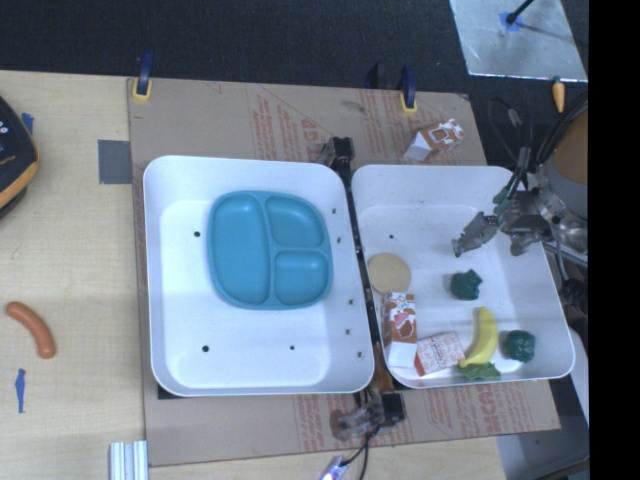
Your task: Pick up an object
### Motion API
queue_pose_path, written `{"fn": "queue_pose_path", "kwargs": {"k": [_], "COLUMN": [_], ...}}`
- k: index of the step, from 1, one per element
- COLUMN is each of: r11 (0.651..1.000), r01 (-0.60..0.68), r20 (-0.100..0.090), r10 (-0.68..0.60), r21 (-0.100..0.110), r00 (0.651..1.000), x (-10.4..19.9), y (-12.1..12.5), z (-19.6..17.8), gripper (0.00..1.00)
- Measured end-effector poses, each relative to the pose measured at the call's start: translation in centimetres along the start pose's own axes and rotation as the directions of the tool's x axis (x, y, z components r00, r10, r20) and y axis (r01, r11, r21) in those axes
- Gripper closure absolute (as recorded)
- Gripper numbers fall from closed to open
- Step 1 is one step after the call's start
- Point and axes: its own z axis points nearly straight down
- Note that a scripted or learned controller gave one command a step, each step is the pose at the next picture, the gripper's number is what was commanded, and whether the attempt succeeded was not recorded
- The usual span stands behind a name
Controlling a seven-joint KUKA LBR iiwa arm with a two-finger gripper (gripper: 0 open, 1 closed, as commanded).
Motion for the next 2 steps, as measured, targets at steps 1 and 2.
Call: {"fn": "queue_pose_path", "kwargs": {"k": [1, 2], "r11": [1.0, 1.0], "r01": [0.0, 0.003], "r20": [0.001, 0.003], "r10": [0.0, -0.004], "r21": [0.001, 0.001], "r00": [1.0, 1.0], "x": [-1.8, -1.9], "y": [0.5, 0.5], "z": [13.0, 11.9], "gripper": [0.0, 1.0]}}
